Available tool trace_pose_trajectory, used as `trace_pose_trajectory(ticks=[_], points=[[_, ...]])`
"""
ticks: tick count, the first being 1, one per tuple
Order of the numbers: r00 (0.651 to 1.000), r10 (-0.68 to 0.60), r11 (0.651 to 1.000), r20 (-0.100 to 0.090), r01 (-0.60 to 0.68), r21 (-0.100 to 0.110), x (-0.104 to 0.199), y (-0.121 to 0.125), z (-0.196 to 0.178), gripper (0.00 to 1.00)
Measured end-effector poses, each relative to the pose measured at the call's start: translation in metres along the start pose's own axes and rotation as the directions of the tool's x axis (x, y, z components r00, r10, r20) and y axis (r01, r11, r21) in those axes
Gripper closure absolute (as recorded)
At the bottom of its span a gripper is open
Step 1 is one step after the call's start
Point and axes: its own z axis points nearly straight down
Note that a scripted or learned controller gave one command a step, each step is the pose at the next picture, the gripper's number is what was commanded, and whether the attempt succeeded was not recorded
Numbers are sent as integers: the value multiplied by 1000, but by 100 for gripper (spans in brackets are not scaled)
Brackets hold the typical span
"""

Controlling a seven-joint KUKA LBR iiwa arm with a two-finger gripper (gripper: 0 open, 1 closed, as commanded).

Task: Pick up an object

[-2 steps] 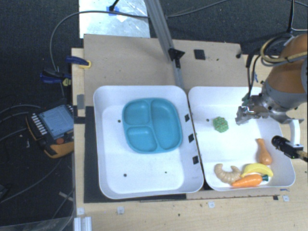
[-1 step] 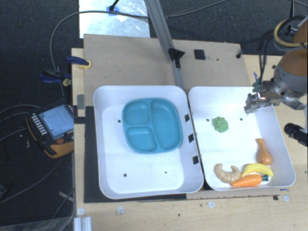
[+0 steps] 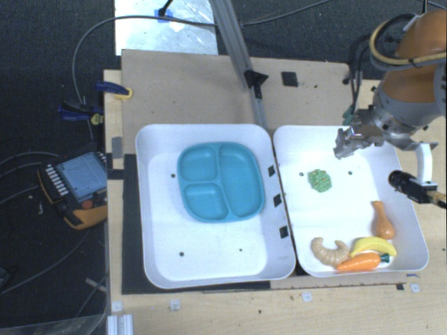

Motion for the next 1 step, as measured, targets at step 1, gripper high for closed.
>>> trace_pose_trajectory(ticks=[1], points=[[1000, -1, 1000, -1, 1, 0, 51, 24, -1, 100]])
